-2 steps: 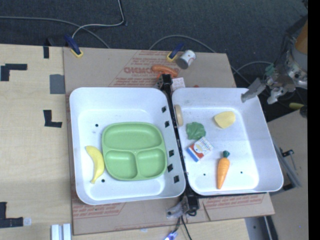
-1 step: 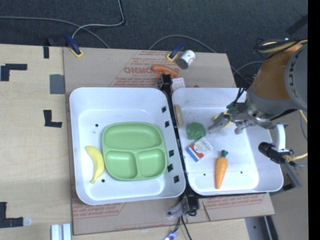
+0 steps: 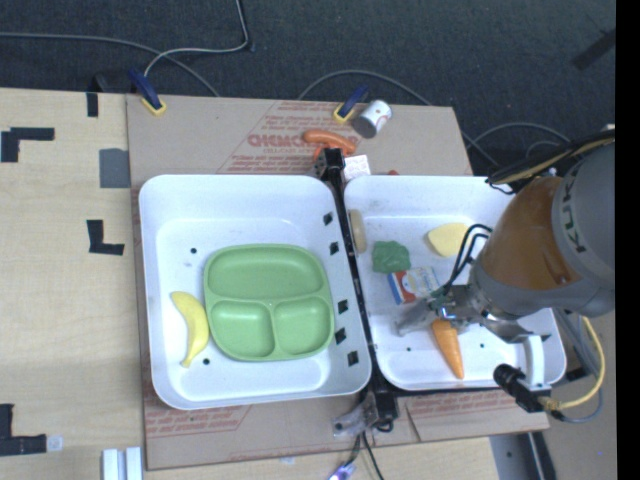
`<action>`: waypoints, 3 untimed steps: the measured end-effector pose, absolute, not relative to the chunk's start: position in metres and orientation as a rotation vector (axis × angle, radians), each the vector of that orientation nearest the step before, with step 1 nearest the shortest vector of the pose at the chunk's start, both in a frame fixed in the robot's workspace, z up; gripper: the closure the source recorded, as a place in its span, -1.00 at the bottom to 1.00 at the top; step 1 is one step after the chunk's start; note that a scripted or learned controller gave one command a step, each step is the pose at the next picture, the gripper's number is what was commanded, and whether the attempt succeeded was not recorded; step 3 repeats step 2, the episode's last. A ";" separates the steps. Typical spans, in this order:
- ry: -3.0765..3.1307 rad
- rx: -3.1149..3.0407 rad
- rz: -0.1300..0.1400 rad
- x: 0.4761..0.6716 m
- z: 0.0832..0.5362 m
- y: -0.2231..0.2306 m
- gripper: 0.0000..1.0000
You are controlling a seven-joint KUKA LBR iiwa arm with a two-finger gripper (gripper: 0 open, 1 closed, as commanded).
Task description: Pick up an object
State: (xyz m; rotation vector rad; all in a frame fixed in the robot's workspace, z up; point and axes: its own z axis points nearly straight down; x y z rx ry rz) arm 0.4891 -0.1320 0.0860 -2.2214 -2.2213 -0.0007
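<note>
Camera view: metal gripper [image 3: 425, 306] low in right white bin [image 3: 520, 376], beside tapered orange carrot [image 3: 449, 348]. Finger spread and grasp: cannot tell. Smooth green sectioned plate [image 3: 268, 301], curved yellow banana [image 3: 192, 326] in left bin [image 3: 170, 218].

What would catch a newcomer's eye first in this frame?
Probably the green divided tray in the left bin, with a yellow banana beside it. Then the arm's orange band over the right bin, its gripper low among an orange carrot and a green item.
</note>
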 end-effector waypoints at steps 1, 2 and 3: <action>-2.224 -2.225 -0.002 0.490 0.096 -0.133 1.00; -2.223 -2.219 0.000 0.535 0.184 -0.067 1.00; -2.223 -2.219 0.000 0.535 0.184 -0.067 1.00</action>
